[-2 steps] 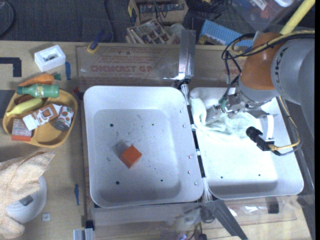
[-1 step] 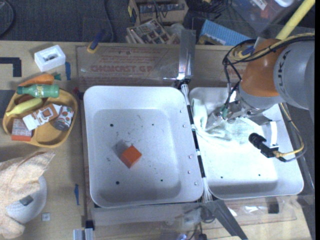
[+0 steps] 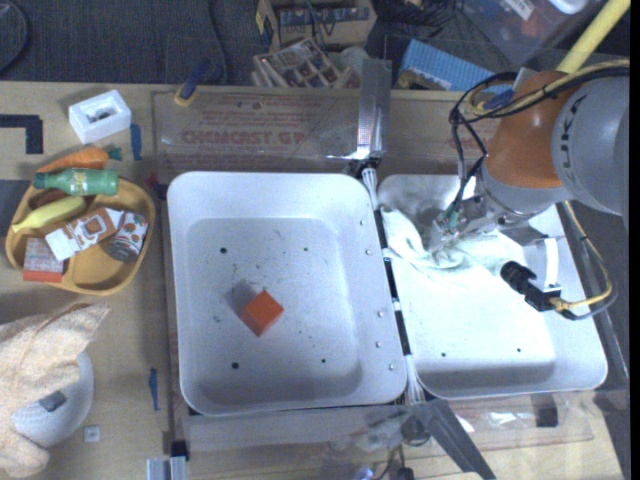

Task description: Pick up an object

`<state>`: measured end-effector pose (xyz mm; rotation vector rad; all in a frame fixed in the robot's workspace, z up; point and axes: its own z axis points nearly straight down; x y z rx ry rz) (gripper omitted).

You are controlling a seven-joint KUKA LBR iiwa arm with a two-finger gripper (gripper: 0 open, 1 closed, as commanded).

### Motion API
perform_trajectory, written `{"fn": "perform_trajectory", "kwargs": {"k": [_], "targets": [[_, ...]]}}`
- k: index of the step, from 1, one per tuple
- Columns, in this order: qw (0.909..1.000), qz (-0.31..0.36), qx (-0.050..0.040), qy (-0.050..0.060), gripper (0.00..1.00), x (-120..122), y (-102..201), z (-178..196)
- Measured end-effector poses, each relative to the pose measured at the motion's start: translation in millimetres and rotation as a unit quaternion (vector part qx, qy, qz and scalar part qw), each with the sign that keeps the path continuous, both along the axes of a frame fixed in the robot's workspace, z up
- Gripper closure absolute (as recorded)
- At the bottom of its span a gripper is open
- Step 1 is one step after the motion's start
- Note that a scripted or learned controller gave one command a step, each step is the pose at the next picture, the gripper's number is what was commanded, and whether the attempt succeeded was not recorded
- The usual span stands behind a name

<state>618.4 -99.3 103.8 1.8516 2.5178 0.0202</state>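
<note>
Left bin (image 3: 200, 208): one orange block (image 3: 263, 312), sitting around 7 o'clock off its center.
Right bin (image 3: 570, 368): one crumpled white cloth (image 3: 412, 238) up at 10 o'clock.
Gripper (image 3: 447, 230): down on that cloth; can't tell its state.
Yellow bowl (image 3: 95, 278): snacks, at 9 o'clock.

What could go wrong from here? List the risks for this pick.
1. The gripper is low in the right bin, over a pale crumpled item near the bin's left wall. A soft, flat thing like that may slip or be pinched only partly.
2. Working that close to the wall, the gripper could strike the rim.
3. The orange block lies in the left bin, far from the gripper, so a failed try may leave nothing else close by.
</note>
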Motion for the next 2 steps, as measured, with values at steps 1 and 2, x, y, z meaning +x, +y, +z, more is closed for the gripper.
{"fn": "perform_trajectory", "kwargs": {"k": [1,2], "targets": [[0.9985,-0.053,-0.0002,0.009,1.0,-14,72,81],[0.9867,0.163,-0.0036,0.007,1.0,49,35,82]]}}
